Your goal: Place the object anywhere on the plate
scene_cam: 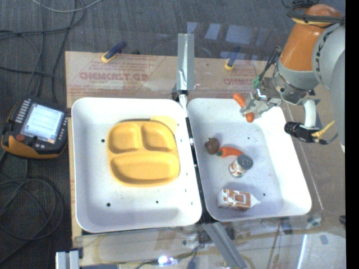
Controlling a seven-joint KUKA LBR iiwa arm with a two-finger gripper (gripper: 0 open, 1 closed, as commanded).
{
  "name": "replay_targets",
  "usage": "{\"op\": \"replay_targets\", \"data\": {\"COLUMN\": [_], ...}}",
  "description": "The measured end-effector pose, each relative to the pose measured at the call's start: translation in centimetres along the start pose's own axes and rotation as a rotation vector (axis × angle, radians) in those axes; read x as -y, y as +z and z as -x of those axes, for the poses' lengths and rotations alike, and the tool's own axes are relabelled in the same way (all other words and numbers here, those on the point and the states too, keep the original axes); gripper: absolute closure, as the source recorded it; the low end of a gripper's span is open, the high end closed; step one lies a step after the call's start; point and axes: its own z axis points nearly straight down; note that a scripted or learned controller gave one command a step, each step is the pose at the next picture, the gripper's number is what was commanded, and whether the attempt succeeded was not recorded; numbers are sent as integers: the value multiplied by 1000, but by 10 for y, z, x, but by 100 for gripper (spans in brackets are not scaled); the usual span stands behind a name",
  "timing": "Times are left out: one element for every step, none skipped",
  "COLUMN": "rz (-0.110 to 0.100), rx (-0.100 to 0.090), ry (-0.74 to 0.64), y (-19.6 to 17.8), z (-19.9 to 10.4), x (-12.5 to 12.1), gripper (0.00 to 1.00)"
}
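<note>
A yellow plate (145,153) with three compartments lies in the left bin (90,150). In the right bin (280,167) lie a small brown round object (211,145), an orange carrot-like piece (230,151) touching it, a small grey-topped can (241,165) and a brown and white carton (236,199). My gripper (245,108) hovers over the far end of the right bin, behind these objects. It is open, its orange fingertips (240,100) apart with nothing between them.
A metal divider (185,66) stands behind the gap between the bins. A teach pendant (36,128) rests on the floor at the left. Clamps (114,51) hold the board behind the bins.
</note>
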Motion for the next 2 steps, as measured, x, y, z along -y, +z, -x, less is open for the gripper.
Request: {"op": "replay_targets", "data": {"rz": [0,-1], "rx": [-5,-5], "ry": [78,19], "y": [14,13], "z": [-65,-132], "x": [38,35], "gripper": [100,100]}}
